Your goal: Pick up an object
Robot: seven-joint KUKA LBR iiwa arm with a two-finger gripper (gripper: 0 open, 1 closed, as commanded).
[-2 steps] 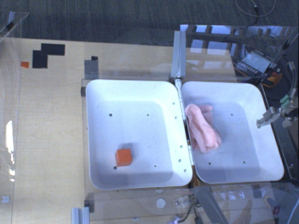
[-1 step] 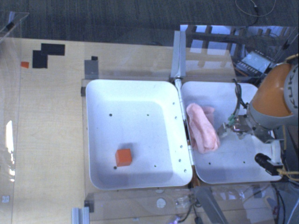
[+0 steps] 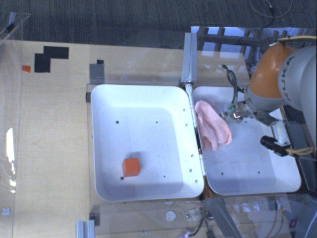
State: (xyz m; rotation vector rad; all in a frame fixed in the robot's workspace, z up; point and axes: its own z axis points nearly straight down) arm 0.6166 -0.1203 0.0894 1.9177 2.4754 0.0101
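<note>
An orange cube point(image 3: 131, 167) lies in the left bin point(image 3: 106, 133), near its front left. A pink cloth point(image 3: 212, 125) is crumpled against the left wall of the right bin point(image 3: 257, 180), partly draped over the divider. The arm comes in from the right with its orange band over the right bin's back corner. My gripper point(image 3: 234, 113) points down just right of the cloth's upper edge, close to the bin floor. Nothing is seen held in it.
A metal post point(image 3: 188, 58) stands behind the gap between the bins. Black cables and a black fitting point(image 3: 271, 144) hang off the arm over the right bin. Black blocks point(image 3: 48, 57) and a small orange tag point(image 3: 26, 69) lie on the bench at far left.
</note>
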